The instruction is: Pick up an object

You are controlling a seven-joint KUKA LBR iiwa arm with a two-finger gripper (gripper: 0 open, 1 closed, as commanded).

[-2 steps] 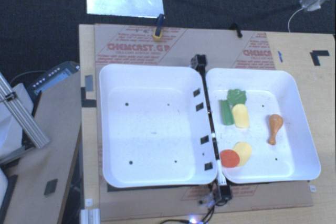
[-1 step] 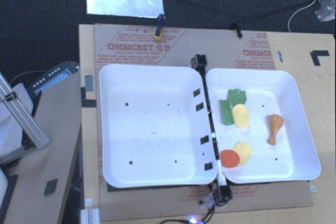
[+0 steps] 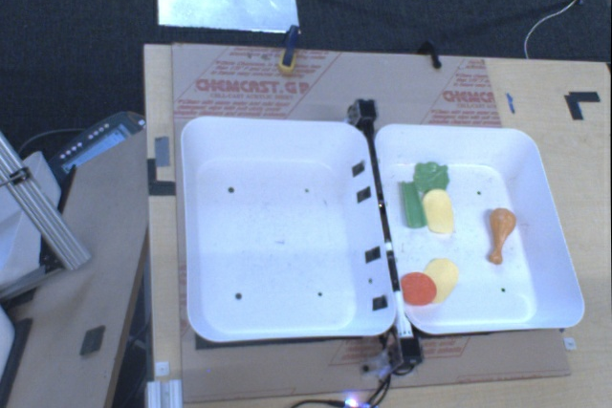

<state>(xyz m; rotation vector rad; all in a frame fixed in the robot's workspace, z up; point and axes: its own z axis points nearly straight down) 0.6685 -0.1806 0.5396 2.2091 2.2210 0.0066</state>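
Left bin (image 3: 277, 234): white floor and walls, no pickable item seen on it. A descent here would close on nothing.

Right bin (image 3: 535, 205): all candidates lie here. Going left to right: green piece (image 3: 421, 191) touching the far-left side of a yellow piece (image 3: 439, 211); nearer, a red disc (image 3: 418, 289) overlapping a second yellow piece (image 3: 443, 274); drumstick (image 3: 500, 232) alone toward the right, apart from the others.

End effector: state cannot be told from this view.

Risks, as judged:
- Touching pairs may give a double pick or a nudge.
- Red disc looks flat and lies near the divider (image 3: 380, 225); fingers could slip over it or strike the wall.
- Drumstick is narrow; an off-axis closure would likely roll it away.
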